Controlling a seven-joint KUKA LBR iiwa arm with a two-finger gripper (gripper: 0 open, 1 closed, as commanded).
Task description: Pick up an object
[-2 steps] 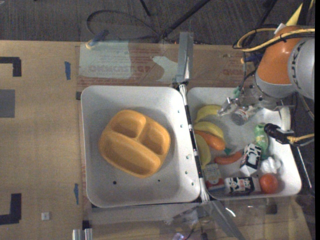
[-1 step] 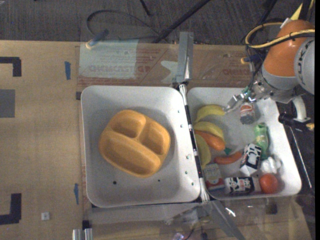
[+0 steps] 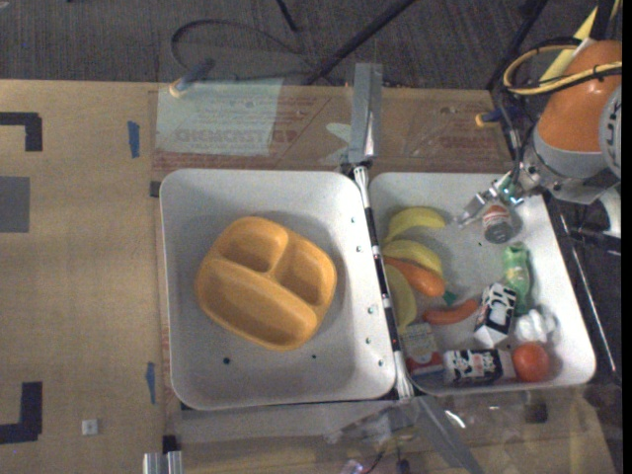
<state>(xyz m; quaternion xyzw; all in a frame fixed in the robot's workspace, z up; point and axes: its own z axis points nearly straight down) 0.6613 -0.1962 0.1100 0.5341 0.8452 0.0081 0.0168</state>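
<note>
Pincer (image 3: 491, 208) over right bin (image 3: 573, 294) w/ small can (image 3: 501, 227) between fingers — held, near bananas (image 3: 415, 240).

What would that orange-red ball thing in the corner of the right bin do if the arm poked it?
The round tomato-like ball would probably roll, since nothing flat shows on it. It looks smooth, so it might slip from a pinch. The milk carton beside it and the bin wall could stop it quickly.

My grey arm with its orange band (image 3: 592, 97) is cut off by the right edge. My two-finger gripper (image 3: 486, 205) is blurred, its finger spacing indeterminate.
</note>
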